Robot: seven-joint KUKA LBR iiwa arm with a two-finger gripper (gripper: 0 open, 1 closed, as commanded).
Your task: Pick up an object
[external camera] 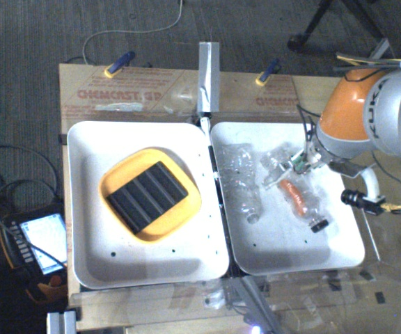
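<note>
Tool low in right bin, over clear bottles beside orange item; yellow-black tray in left bin.

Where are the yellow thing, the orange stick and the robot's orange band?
Yellow thing (152,195), camera view: on its black ribbed middle.
Orange stick (293,194), camera view: on its middle, in the right bin.
Orange band (347,106), camera view: on its rounded top, above the wrist.
</note>
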